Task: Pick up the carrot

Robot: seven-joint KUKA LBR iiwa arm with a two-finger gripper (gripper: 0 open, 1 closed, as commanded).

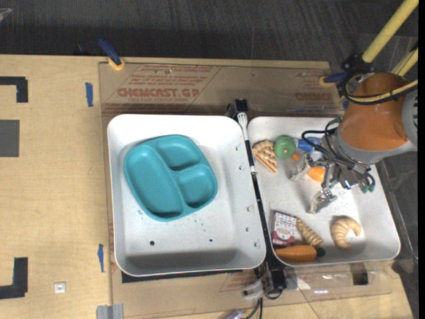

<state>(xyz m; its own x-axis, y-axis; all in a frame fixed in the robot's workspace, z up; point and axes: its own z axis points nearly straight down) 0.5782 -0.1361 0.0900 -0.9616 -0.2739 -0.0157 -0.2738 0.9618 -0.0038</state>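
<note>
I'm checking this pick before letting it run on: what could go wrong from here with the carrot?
1. The carrot lies against the right bin's near wall, leaving the fingers little room on that side.
2. A small packet and a ridged pastry sit just beside it, so either may get nudged or grabbed instead.
3. The gripper hangs mid-bin, well short of the carrot.

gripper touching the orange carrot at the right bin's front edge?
Apart. Camera view shows bare white bin floor between the gripper and the orange carrot.

Faint red "CHEMCAST GP" print on the brown board [166, 88]
</note>
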